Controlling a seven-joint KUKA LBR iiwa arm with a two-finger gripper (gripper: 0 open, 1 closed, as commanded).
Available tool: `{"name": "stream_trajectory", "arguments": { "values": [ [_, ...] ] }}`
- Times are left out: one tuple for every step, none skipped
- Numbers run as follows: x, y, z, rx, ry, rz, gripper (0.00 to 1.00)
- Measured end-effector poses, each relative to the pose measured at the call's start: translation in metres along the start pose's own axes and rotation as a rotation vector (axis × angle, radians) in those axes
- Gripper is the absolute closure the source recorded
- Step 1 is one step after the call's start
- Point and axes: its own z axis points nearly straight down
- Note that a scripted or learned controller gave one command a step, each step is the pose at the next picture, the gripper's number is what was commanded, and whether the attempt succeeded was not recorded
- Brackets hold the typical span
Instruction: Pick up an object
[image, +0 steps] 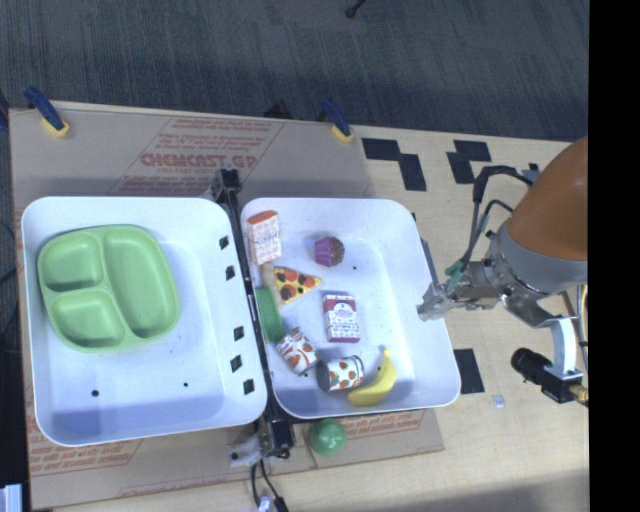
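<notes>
The right bin holds several small items: a red and white carton, a purple fruit, a pizza slice, a red box, a green piece, two small cans and a banana. My gripper hangs over the bin's right rim, to the right of the red box and apart from every item. Nothing shows in its grasp.
The left bin carries a green divided tray. A green ball lies outside, just in front of the right bin. The grey and orange arm covers the bench at the right.
</notes>
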Motion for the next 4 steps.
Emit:
{"name": "stream_trajectory", "arguments": {
  "values": [
    [0.001, -0.001, 0.016, 0.005, 0.001, -0.001, 1.0],
    [0.018, 0.001, 0.0, 0.0, 0.0, -0.001, 1.0],
    [0.039, 0.0, 0.019, 0.003, 0.0, -0.003, 1.0],
    [0.026, 0.0, -0.007, 0.002, 0.0, 0.001, 1.0]
  ]
}}
